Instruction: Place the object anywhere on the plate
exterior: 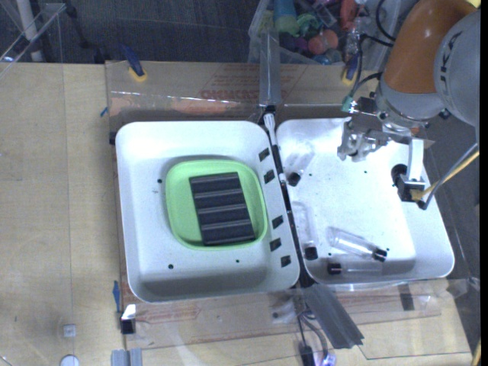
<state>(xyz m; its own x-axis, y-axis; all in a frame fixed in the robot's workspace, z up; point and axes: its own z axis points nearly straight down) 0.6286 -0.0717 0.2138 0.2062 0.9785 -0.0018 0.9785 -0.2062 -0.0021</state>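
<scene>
A light green plate [177,204] lies in the left bin [137,151]. On the plate rests a black ridged rectangular block [222,207], lying flat and covering most of the plate's middle. My gripper [357,148] hangs over the back part of the right bin [427,242], well to the right of the plate, below the grey wrist and the orange band [423,33]. Nothing is visible between its fingertips.
Clear plastic tubes with black ends lie in the right bin: one near the front [355,244], one by the divider [300,221], one at the back left [296,161]. A box of colourful toys [313,14] stands behind the bins.
</scene>
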